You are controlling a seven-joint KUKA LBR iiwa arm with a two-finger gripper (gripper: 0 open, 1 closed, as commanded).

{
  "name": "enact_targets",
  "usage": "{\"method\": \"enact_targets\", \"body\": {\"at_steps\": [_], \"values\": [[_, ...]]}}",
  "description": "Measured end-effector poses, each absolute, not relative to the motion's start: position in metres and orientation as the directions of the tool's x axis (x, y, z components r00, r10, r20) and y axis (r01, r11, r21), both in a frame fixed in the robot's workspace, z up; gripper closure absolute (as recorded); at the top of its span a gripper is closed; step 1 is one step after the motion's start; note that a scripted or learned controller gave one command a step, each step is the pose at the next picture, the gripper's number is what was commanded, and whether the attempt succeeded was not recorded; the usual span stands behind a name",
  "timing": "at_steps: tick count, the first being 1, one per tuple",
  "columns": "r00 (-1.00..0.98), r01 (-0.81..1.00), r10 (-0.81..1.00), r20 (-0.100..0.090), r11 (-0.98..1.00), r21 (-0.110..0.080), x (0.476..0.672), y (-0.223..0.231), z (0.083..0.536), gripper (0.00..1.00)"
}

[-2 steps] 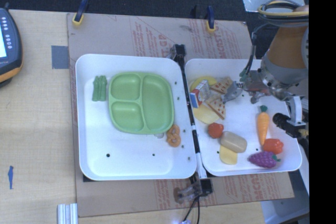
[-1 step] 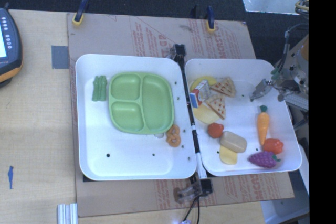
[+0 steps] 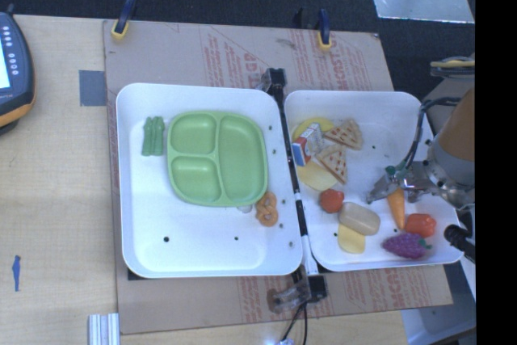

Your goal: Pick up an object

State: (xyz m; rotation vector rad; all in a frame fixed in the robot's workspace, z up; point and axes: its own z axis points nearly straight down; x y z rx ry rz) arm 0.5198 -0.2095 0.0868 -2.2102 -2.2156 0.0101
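Note:
My gripper (image 3: 399, 188) is low over the right side of the right bin (image 3: 380, 105), with its fingers spread. An orange carrot (image 3: 397, 210) lies just under it, its top end between the fingertips and the rest pointing toward the front; nothing is lifted. Around the carrot lie a red tomato-like piece (image 3: 420, 225), purple grapes (image 3: 406, 246), a beige block (image 3: 359, 218), a yellow cheese slab (image 3: 350, 239) and a small red ball (image 3: 330, 200). Two sandwich triangles (image 3: 345, 134) and a small carton (image 3: 303, 149) sit further back.
The left bin (image 3: 161, 250) holds a green divided plate (image 3: 218, 157), a green bean bundle (image 3: 153, 135) and an orange pretzel shape (image 3: 266, 209). A pendant (image 3: 12, 69) rests at the bench's left edge. Clamps (image 3: 324, 30) hold the cardboard at the back.

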Motion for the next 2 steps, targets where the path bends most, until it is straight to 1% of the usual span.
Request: {"method": "enact_targets", "body": {"at_steps": [1,2], "values": [[-0.005,1.000,1.000,0.000,0.005,-0.004,0.524,-0.211,0.102,1.00],[-0.013,1.000,1.000,0.003,0.013,0.006,0.513,-0.110,0.215,1.00]]}}
